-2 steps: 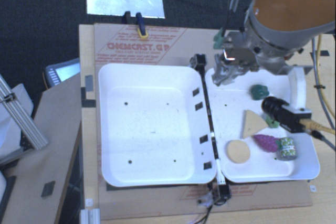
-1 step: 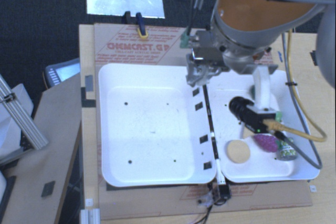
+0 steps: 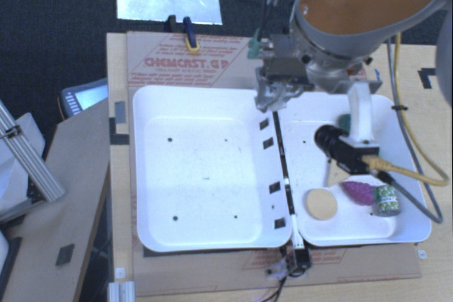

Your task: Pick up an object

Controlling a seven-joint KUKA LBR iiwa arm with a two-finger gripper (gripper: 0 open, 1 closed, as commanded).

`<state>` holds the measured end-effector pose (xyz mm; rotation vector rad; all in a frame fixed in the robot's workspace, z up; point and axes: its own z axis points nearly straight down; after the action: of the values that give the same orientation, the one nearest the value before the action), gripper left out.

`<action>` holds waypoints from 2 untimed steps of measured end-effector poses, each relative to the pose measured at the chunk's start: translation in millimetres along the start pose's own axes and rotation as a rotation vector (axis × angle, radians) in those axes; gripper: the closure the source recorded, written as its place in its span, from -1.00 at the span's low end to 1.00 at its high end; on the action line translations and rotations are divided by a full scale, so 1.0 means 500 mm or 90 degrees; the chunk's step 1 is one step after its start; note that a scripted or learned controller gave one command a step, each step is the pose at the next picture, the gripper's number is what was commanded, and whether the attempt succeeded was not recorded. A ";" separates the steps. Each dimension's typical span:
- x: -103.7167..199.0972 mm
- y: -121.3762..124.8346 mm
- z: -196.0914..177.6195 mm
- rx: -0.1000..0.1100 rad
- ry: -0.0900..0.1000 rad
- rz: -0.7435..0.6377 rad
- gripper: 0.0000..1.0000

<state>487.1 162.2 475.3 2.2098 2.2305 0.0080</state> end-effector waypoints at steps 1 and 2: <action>0.001 0.001 -0.022 -0.001 0.001 -0.004 1.00; 0.001 0.002 -0.044 -0.002 0.001 -0.007 1.00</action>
<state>487.9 162.8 497.2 2.1967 2.2422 0.0139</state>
